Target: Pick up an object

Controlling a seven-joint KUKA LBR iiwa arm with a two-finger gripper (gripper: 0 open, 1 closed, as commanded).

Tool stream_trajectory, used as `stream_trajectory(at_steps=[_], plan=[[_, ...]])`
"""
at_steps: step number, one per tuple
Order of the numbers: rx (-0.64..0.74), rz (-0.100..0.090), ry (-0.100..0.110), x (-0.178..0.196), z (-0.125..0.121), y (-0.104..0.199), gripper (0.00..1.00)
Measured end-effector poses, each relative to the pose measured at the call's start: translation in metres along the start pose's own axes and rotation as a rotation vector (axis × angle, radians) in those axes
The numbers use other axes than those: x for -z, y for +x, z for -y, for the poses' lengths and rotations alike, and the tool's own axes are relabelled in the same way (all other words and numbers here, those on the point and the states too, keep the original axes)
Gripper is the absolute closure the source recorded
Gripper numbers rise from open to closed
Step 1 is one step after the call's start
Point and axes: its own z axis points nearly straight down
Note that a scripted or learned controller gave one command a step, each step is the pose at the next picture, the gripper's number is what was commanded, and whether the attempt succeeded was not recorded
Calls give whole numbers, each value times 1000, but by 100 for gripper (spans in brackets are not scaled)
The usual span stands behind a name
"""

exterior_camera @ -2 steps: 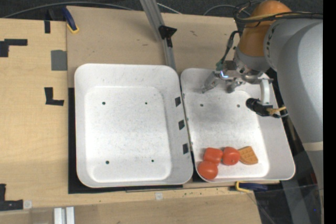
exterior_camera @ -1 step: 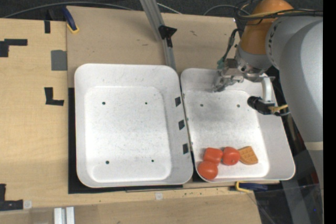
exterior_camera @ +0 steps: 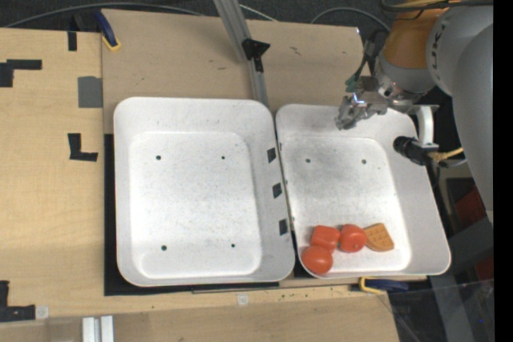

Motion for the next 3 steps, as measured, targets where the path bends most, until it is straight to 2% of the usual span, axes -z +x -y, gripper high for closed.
stream_trajectory(at_steps=[1,2,3], plan=[[1,0,1,44,-2,-3,100],[1,0,-1,108,-4,-1,100],[5,-3,7,94,3,59,100]])
